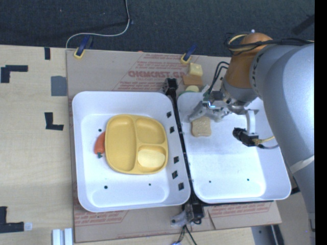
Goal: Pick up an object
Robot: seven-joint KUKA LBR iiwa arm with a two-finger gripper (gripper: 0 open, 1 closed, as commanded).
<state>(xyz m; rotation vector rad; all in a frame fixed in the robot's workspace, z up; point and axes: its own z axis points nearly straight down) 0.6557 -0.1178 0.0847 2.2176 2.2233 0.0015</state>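
Gripper (208,111) low over the tan block (201,128) in the right bin (276,188), its grasp impossible to tell.

The arm (286,86) runs out of the picture at the right edge, so its base is cut off. Its wrist covers the far right corner of the right bin (240,182), just behind the end effector (207,111), whose fingertips are too small and too blurred to tell apart. Well to the left of the end effector, an orange thing (99,143) lies mostly hidden under the rim of the yellow divided plate (135,143); what it is cannot be told. The table (30,137) is cut off at the left and bottom edges.
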